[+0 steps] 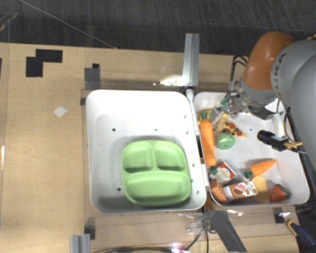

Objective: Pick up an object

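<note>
Nearest you, the right bin point(304, 186) holds a strawberry point(278, 193), a juice carton point(241, 190) and 2 carrots: a short one point(262, 166) and a long one point(206, 141) along its left wall. Left of it, the other bin point(102, 115) carries a green divided plate point(155, 171). Farther back, the end effector point(227, 105) hangs over the right bin's far corner, above a pizza slice point(229, 126); you cannot tell how far it is open.
</note>
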